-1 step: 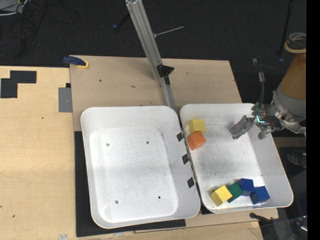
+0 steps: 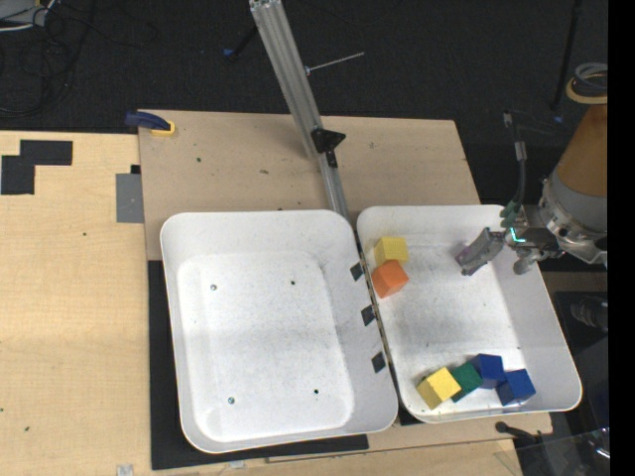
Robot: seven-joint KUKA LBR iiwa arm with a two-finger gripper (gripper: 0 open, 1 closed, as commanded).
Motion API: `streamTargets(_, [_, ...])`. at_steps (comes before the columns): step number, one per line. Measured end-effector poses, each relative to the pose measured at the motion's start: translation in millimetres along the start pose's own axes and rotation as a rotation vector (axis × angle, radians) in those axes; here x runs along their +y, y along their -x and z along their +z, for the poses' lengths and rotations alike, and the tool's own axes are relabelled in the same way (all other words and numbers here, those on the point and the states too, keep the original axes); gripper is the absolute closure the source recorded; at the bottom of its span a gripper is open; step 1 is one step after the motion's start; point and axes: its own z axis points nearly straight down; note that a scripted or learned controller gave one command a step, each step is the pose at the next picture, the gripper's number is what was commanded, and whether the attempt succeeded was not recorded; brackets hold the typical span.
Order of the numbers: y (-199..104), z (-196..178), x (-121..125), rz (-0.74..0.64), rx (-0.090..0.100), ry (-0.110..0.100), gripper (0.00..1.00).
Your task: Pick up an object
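Blocks lie untouched in the right bin (image 2: 556, 345): yellow block (image 2: 391, 249) and orange block (image 2: 389, 279) by its left wall, others near the front. The gripper (image 2: 493, 251) hovers above, holding nothing; picking remains.

This looks like a robot lab. Two white bins (image 2: 260, 426) sit side by side on a plain wooden counter (image 2: 69, 296). A metal rail (image 2: 294, 77) slants up behind them. Black cables (image 2: 40, 3) lie on the dark floor at the back. A grey robot arm (image 2: 580, 191) reaches in from the right.
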Motion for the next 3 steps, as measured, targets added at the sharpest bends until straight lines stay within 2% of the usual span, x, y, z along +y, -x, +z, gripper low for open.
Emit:
streamTargets(1, [-2.1, 55.5, -11.1, 0.000, 0.001, -0.006, 0.00])
streamTargets(2, [3.8, 116.6, -8.5, 0.000, 0.001, -0.007, 0.00])
streamTargets(3, [3.3, 157.3, -7.9, 0.001, 0.000, 0.001, 0.00])
